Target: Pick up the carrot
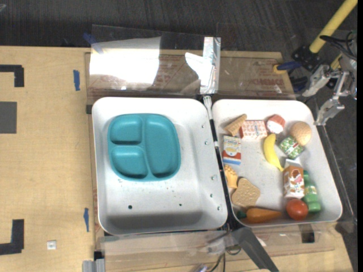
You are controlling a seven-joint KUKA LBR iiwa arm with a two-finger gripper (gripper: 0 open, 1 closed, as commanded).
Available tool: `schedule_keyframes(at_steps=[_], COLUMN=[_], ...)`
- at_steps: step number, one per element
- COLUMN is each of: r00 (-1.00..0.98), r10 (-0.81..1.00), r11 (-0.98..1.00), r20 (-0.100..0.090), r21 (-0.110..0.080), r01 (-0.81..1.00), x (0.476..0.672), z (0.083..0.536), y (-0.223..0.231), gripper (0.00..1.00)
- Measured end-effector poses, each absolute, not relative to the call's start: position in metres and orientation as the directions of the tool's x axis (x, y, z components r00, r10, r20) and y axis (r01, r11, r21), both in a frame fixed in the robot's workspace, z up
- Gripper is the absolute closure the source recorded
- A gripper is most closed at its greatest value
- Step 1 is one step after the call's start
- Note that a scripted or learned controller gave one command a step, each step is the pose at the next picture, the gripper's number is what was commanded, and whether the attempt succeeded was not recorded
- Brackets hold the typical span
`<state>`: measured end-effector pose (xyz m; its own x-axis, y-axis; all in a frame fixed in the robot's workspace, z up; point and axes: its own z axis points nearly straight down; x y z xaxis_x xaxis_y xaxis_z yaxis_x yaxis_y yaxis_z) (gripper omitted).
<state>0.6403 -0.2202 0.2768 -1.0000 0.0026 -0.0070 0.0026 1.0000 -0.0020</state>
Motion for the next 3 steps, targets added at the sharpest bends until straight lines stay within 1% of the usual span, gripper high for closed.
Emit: schedule_keyframes(at_steps=[1,2,3], r00=[-0.989,-0.805,-0.832], r10=[0.150,0.594,0.555], r11=[0.989,0.805,0.832], r20=[0.001,-0.004,-0.004], r21=[0.001,0.001,0.004], r01=[0.150,0.594,0.555], x=[0.583,0.616,0.580], z=[0.176,0.119,0.164], y=[-0.193,-0.217,-0.134], gripper=[0.00,0.00,0.00])
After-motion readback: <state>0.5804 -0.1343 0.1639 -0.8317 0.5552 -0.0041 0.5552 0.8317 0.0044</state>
